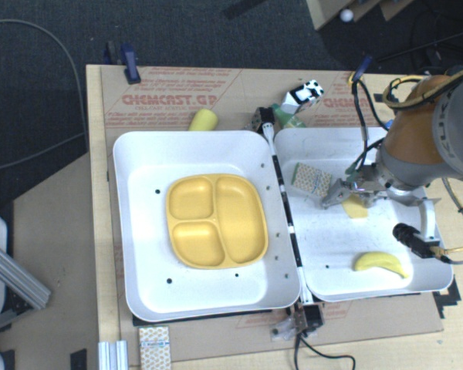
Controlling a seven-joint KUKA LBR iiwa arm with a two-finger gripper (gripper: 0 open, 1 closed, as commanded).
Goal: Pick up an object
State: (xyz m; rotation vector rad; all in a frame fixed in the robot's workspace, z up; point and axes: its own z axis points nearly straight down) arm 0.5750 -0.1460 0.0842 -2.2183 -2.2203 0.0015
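Note:
In the right bin [324, 280] lie three things: a small yellow block [356, 210], a banana [380, 264] near the front wall, and a speckled green-grey pad [312, 179] towards the back left. My gripper [351, 196] hangs low over the bin's middle, open, with one finger [331, 197] reaching left towards the pad and the other just right of the block. The yellow block sits directly at the fingertips, its upper edge partly covered by the gripper. Nothing is lifted off the bin floor.
The left bin [139, 268] holds a yellow divided plate [216, 220]. Behind the bins on the cardboard lie a yellow cylinder [204, 119] and a black-and-white toy [305, 94]. Cables run down along the arm [417, 141] on the right.

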